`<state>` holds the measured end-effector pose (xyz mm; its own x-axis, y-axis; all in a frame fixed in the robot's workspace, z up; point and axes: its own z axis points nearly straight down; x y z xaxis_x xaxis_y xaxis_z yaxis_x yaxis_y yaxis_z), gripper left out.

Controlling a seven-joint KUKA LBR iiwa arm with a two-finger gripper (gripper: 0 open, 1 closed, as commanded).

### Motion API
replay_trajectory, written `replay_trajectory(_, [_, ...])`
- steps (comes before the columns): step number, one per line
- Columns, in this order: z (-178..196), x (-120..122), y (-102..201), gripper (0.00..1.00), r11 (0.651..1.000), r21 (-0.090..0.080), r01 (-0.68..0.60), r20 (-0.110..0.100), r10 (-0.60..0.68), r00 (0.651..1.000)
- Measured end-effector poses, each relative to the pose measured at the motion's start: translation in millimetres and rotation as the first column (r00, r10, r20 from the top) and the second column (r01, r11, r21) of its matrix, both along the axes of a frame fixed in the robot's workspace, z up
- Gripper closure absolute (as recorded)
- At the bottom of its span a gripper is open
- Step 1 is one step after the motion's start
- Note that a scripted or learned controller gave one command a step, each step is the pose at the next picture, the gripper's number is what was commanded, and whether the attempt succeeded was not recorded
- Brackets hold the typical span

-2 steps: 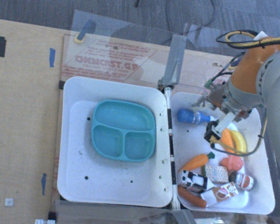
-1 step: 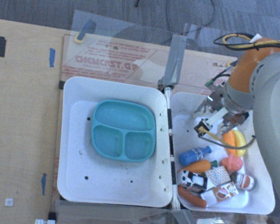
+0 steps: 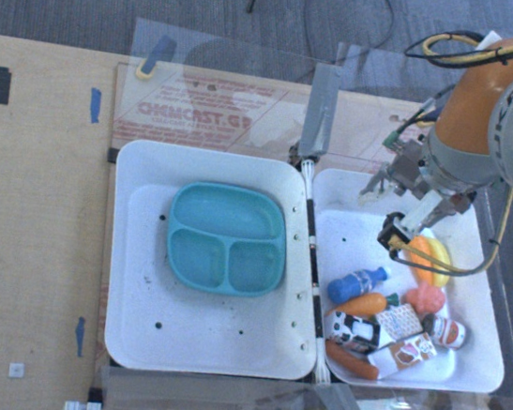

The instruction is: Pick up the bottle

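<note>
The bottle [image 3: 355, 284] is small and blue with a pale cap. It lies on its side in the right bin [image 3: 482, 296], left of middle, with the cap pointing up and to the right. My gripper [image 3: 385, 182] hangs over the far left part of that bin, well above and behind the bottle and apart from it. Nothing shows in the gripper.
Packed around the bottle are an orange carrot [image 3: 367, 303], a yellow banana [image 3: 430, 251], a pink lump [image 3: 425, 297], a cow-patterned item [image 3: 353, 329], small cartons [image 3: 403, 321], a red-and-white can [image 3: 448, 332] and a red sausage [image 3: 352, 362]. The left bin [image 3: 130, 229] holds a teal divided plate [image 3: 228, 239].
</note>
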<state>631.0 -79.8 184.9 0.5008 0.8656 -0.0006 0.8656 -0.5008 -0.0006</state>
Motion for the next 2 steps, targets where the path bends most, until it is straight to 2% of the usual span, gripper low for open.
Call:
replay_trajectory(1, [38, -34, -91, 0.0, 0.981, -0.001, -0.193, 0.002, 0.193, 0.981])
replay_trajectory(2, [-27, -76, -19, 0.0, 0.999, 0.002, 0.049, -0.004, -0.049, 0.999])
